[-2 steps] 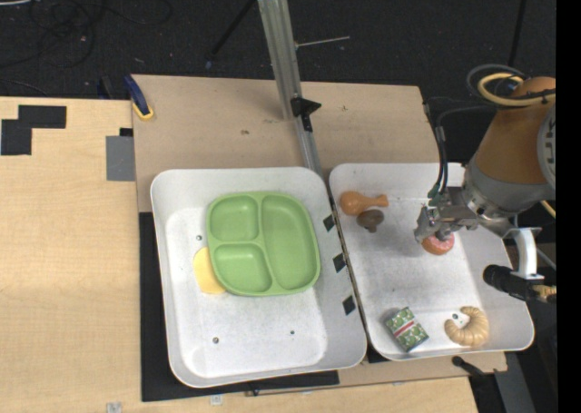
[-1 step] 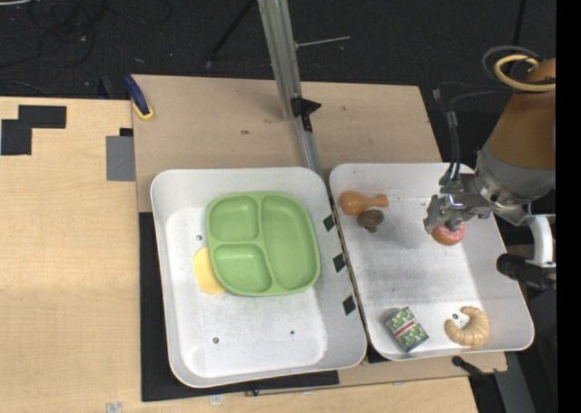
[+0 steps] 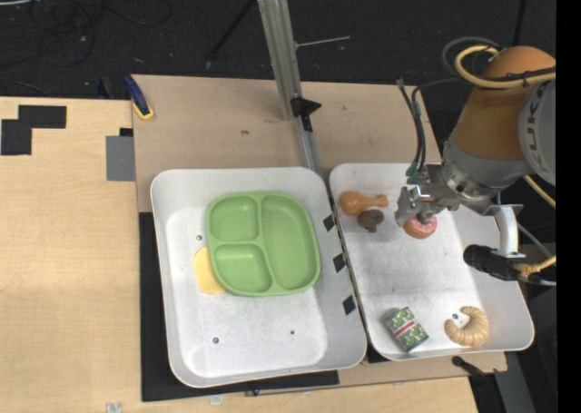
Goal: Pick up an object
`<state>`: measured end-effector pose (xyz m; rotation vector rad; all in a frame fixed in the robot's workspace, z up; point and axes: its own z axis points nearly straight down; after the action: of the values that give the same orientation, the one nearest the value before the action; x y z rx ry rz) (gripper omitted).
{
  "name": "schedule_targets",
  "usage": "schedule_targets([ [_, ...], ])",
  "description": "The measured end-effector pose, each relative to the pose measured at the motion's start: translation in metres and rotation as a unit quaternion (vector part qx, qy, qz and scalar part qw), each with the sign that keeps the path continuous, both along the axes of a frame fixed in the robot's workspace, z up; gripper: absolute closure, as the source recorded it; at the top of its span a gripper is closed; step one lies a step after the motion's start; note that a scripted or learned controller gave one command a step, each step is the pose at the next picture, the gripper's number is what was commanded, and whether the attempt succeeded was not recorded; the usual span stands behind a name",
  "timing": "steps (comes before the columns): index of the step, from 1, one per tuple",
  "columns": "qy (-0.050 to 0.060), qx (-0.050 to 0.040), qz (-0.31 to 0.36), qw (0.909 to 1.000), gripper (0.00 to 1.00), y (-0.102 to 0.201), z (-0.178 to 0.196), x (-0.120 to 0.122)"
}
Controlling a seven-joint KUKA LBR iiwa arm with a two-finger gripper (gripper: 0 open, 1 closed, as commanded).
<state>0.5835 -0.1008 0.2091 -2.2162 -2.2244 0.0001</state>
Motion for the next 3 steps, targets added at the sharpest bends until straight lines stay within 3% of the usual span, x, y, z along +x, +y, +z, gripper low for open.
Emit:
schedule_targets([
  [1,0.000,0.0002,0.001,1.0000,1.00,0.057,0.011,0.006],
  [3,0.002,0.0002,0.001,1.0000,1.00,0.163,-0.005,0.002],
])
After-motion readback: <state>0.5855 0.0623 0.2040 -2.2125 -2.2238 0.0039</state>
